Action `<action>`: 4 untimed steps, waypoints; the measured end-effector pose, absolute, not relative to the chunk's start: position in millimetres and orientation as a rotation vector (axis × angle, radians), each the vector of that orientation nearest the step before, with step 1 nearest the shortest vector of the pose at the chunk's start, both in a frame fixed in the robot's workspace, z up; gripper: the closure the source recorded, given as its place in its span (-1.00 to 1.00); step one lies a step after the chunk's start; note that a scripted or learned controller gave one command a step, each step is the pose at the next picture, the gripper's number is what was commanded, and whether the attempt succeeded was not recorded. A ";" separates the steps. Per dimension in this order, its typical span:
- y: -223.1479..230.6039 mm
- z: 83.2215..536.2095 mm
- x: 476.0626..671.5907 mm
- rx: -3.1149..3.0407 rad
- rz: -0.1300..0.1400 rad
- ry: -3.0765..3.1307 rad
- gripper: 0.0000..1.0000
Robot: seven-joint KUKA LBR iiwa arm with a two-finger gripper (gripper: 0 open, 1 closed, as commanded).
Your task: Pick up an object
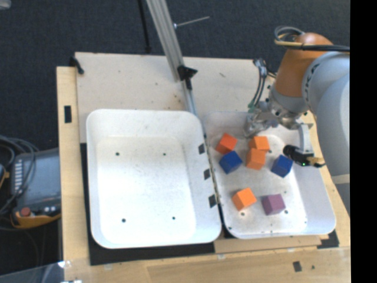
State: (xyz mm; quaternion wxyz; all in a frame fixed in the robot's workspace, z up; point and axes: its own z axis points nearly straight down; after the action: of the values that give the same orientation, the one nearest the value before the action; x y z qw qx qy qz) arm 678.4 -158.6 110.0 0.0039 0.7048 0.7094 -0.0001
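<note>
Jaws (257,128): low over the right bin (315,214), at its far side; whether spread or pressed together cannot be told, the wrist hides them. Nothing visibly pinched.

Landmark = the orange cube under the jaws (260,143). It sits right at the tool tip, probably the target, though contact isn't clear from this slanted view. A second orange cube (255,158) touches it on the near side. Left of the landmark: another orange cube (227,142), apart from it; a blue cube (231,161) sits just near-left, touching or almost touching that one. Right and nearer: a second blue cube (282,166), close by. Well nearer the camera: an orange cube (244,198) and a purple cube (273,204), side by side, well apart from the landmark. Left bin (100,128) lies further left on the bench (129,75), past the divider.

Arm (321,93): grey with orange band, reaching in from the right.

Risks:
- two orange cubes packed together, so a finger could land on top of one or wedge between them, and closing would push both instead of gripping one
- off-centre descent would tip or shove the cube, giving an empty close
- the blue cube to the right is close enough to get nudged by the wrist
</note>
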 end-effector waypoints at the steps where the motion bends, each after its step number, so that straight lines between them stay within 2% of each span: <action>1: -162.2 159.7 671.9 2.216 0.006 2.218 1.00; 2: -163.6 223.8 667.6 2.217 0.007 2.215 1.00; 3: -165.3 262.9 668.6 2.215 0.005 2.219 1.00; 4: -119.6 251.5 643.1 2.217 -0.002 2.227 1.00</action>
State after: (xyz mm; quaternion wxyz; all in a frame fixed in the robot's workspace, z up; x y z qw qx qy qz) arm 643.1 -119.6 251.5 -0.0005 0.7055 0.7087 -0.0006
